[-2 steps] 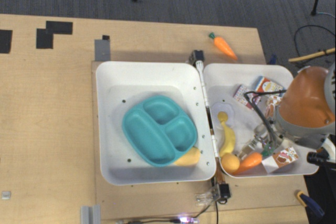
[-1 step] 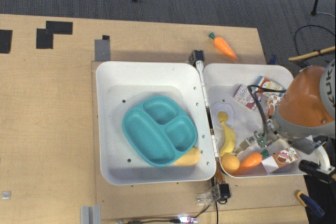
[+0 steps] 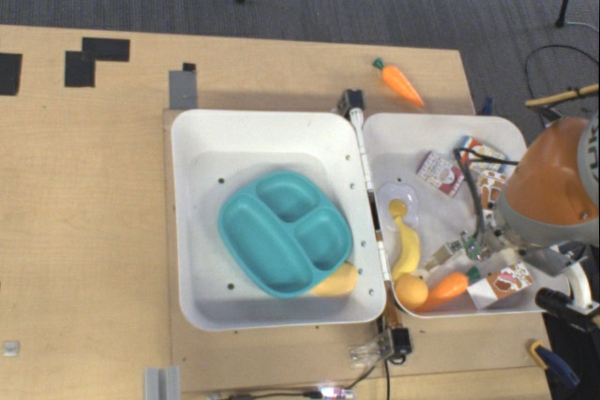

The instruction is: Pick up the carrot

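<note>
Orange carrot (image 3: 448,288) lies lower right, hemmed against bin rim (image 3: 450,314) by orange (image 3: 411,293); gripper (image 3: 476,248) just above, spread unclear.

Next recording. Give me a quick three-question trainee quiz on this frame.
1. True or false: the teal plate lies outside both bins.
2. How many carrots are in view?
3. What lies right beside the bin carrot in the right bin? A) orange fruit B) a spoon C) a cup

Key:
1. False. The teal plate lies in the left bin.
2. Two: the bin carrot and the bench carrot.
3. A.
</note>
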